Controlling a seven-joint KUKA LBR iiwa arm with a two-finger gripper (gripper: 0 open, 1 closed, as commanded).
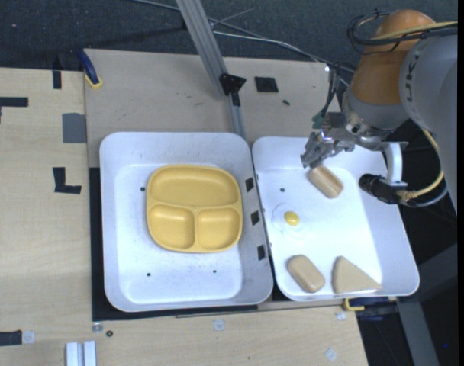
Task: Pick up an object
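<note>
Over the right bin (385,242), my pincer (314,155), grip state unclear, nears the bread roll (325,182); next, lower and close.

A robotics lab test station, not a home or a shop.

A pale wooden bench (163,97) carries two shallow white plastic bins (117,204) set side by side, with strips of black tape (62,180) marking its top and a slanted grey metal pole (201,29) rising from it. A grey industrial arm with an orange band (388,67) reaches in, trailing loose black cables (415,197), over dark carpet (64,14).
</note>
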